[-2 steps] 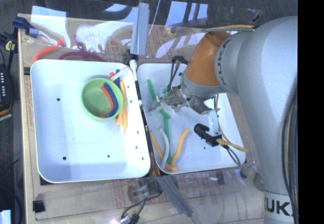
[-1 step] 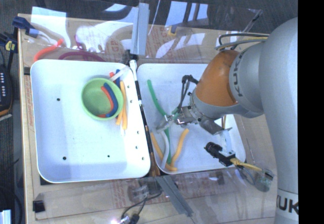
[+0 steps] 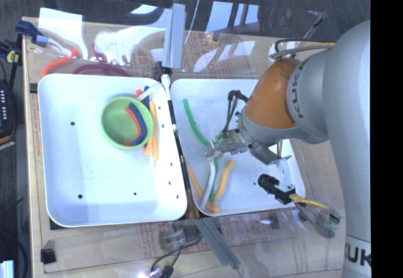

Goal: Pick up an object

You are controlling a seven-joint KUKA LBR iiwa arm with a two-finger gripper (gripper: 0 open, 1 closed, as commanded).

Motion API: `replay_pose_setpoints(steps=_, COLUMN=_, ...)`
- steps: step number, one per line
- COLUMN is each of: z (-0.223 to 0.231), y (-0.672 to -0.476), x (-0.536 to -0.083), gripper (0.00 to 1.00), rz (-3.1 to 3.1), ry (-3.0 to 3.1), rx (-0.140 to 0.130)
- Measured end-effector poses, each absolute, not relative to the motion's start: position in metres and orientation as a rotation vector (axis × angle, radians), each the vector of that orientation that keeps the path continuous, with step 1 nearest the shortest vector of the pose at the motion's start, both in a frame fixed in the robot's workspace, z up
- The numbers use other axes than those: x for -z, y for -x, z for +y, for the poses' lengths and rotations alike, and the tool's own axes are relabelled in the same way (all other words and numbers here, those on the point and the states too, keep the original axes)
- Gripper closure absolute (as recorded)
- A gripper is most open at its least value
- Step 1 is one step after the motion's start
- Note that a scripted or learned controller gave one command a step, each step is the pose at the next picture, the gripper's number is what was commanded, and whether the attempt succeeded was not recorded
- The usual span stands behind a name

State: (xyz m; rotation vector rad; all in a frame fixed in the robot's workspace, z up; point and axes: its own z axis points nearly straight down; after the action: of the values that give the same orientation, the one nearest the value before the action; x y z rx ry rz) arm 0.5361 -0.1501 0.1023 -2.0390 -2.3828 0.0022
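My gripper (image 3: 216, 148) is low in the right bin (image 3: 252, 91), at its left-middle. It sits right over a cluster of thin strips. A long green strip (image 3: 194, 122) runs from the bin's upper left down to the gripper. A white strip (image 3: 213, 176), a yellow-green strip (image 3: 220, 183) and an orange strip (image 3: 227, 168) extend below it towards the bin's front. Another orange strip (image 3: 195, 185) lies by the left wall. Whether any strip is between the fingers is hidden by the gripper body.
The left bin (image 3: 75, 170) holds a green bowl (image 3: 119, 122) with red and blue strips inside, and orange sticks (image 3: 152, 135) lean beside it. The arm's large grey and orange body (image 3: 296, 104) covers the right bin's right half.
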Motion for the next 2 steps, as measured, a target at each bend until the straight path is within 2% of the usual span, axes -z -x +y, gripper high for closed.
replay_pose_setpoints(steps=1, z=-0.1123, y=-0.5525, x=-0.2637, gripper=1.0, rz=-2.413, ry=2.01, rx=-0.002)
replay_pose_setpoints(steps=2, z=-0.1124, y=-0.5525, x=-0.2638, gripper=0.0, rz=-2.413, ry=2.011, rx=-0.002)
